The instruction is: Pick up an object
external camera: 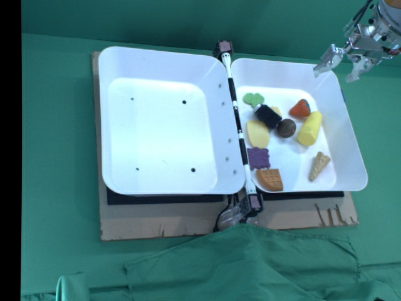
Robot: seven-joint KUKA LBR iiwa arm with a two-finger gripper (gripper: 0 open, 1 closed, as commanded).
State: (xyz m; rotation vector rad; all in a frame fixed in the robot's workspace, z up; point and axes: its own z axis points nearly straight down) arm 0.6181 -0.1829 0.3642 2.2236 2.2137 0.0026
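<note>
Gripper (343,63) hangs at the top right, above the far corner of the right bin (351,143), and we see its fingers (328,60) spread apart holding nothing. Toy food sits below, including a yellow piece (309,128) and a waffle (270,179).

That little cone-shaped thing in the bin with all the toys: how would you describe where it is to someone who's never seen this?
Look at the right-hand bin, the one that holds the small toys. Go to its near right corner: the tan cone lies there alone, apart from the cluster. Its ridged, pointed shape and pale tan colour set it apart from the plain yellow cylinder above it.
</note>
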